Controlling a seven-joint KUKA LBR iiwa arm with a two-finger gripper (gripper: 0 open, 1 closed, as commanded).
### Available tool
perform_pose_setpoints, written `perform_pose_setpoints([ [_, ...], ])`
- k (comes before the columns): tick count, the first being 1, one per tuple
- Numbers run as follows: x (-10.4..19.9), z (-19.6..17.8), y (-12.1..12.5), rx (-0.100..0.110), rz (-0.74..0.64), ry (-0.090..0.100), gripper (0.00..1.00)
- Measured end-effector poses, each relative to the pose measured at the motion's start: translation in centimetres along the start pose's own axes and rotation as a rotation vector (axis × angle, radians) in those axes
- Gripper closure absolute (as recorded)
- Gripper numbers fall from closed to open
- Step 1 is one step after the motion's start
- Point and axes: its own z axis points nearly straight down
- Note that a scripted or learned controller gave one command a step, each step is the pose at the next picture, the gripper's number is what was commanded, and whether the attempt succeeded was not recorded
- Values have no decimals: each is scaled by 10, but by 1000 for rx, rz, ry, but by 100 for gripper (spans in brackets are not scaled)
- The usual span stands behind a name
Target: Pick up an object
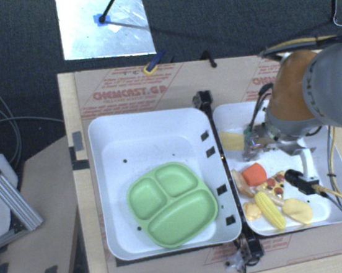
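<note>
The right bin holds toy food. A pale yellow block lies near its left wall. Below that block sit an orange-red piece, a pizza slice, a corn cob, a yellow rounded piece and a small pale piece. My gripper hangs low over the right bin, just right of the yellow block and just above the orange-red piece. The arm's grey and orange wrist covers the bin's upper right part.
The left bin holds a green divided plate in its lower half. A black divider runs between the two bins. Both bins rest on a cardboard sheet on the bench.
</note>
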Motion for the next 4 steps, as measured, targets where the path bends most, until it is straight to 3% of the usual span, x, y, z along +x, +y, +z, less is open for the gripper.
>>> perform_pose_setpoints([
  [1,-7,0,-107,3,4,0,100],
  [2,3,0,-102,-4,-2,0,100],
  [3,51,-106,-101,-13,-9,0,100],
  [4,48,-111,-101,-10,-5,-1,100],
])
